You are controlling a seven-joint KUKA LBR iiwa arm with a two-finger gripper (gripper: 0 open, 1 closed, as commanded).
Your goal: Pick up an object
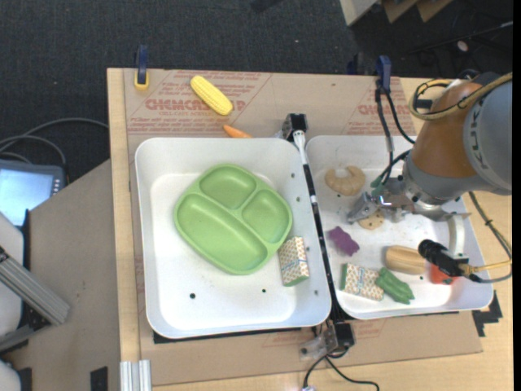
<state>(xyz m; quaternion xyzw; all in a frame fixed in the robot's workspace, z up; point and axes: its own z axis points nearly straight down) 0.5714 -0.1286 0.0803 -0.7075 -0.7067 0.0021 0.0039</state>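
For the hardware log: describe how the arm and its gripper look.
The arm is a thick, rounded grey body with a broad orange band above the wrist. Black cables run along it. The gripper is a small grey metal assembly with two thin fingers.

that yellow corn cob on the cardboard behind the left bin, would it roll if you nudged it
Probably. The corn cob looks rounded and elongated, lying on flat cardboard with nothing against it, so a sideways push would likely roll it. It looks like a plastic toy, so probably light and stiff.
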